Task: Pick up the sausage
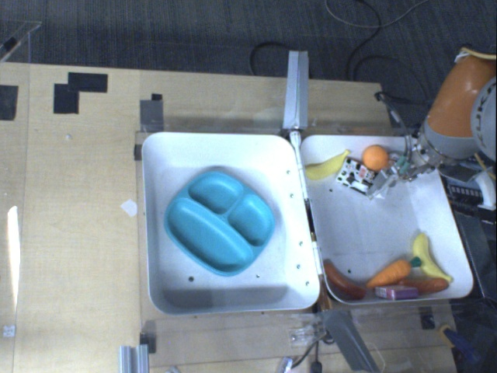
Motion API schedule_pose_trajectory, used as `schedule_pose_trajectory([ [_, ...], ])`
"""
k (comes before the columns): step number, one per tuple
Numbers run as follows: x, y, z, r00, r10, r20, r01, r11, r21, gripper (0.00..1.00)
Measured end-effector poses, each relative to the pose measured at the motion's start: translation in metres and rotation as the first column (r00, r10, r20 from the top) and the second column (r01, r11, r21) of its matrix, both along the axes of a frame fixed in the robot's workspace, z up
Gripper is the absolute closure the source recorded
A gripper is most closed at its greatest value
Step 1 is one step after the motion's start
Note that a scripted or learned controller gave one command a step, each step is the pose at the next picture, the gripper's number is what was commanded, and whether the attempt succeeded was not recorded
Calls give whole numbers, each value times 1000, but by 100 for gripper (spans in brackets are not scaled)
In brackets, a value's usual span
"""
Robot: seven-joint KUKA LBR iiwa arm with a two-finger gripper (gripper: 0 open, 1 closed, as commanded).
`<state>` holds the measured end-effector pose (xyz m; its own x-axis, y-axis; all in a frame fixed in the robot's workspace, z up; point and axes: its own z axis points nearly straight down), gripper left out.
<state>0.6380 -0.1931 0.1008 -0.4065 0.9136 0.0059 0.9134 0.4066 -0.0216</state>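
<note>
so, the gripper (390,179) hung low in the far part of the right bin (373,231), reaching in from the right below the grey arm (483,119) and its orange band (458,92). whether it was open or closed could not be told, and nothing could be made out in its grasp. just beside it, toward the far wall, sat an orange ball (375,158). a little further left, a yellow peel-like piece (326,165) lay near the bin's far-left corner. the sausage (344,280), dark red, lay well apart from the gripper, in the near-left corner of the same bin, against the wall. right of it a carrot (392,272) lay at a slant, with a pink block (396,292) just beside it at the near wall. a brownish piece (431,285) and a banana (429,256) lay toward the near-right corner. the left bin (167,162) held a blue divided plate (221,220).
</note>
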Motion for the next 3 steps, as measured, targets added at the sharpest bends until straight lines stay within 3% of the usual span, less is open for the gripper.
schedule_pose_trajectory([
  [1,-15,-13,34,999,30,30,-30,1000,1,0],
  [2,22,24,83,976,-215,31,215,977,3,0],
  [3,-27,-11,43,993,-119,29,119,993,2,0],
])
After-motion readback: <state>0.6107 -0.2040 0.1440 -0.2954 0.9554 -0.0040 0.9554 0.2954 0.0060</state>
